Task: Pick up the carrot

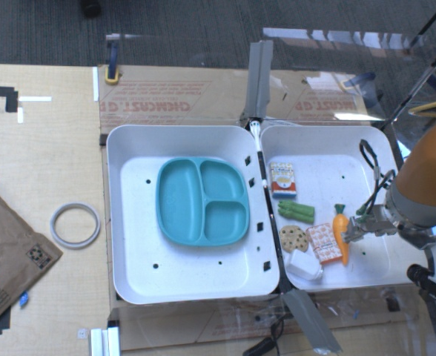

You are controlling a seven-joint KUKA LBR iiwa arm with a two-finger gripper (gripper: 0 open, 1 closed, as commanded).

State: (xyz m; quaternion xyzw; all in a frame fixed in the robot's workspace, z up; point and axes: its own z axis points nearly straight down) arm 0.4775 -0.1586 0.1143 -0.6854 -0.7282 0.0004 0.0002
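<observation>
In the camera view, the carrot point(340, 232) lies in the right-hand bin point(329, 143), in the lower right part of the frame, its green top pointing up the picture. It lies against a red-and-white packet point(322, 242), with a cookie point(293, 237) and green pea pods point(297, 211) further left.

The end effector point(357, 228) sits just right of the carrot, very near or touching it; whether it is open or closed I cannot tell at this size.

My judgement: the reach is done, but the carrot still lies on the bin floor, so gripping and lifting remain. The teal divided plate point(202, 200) sits in the left bin point(129, 199).
</observation>
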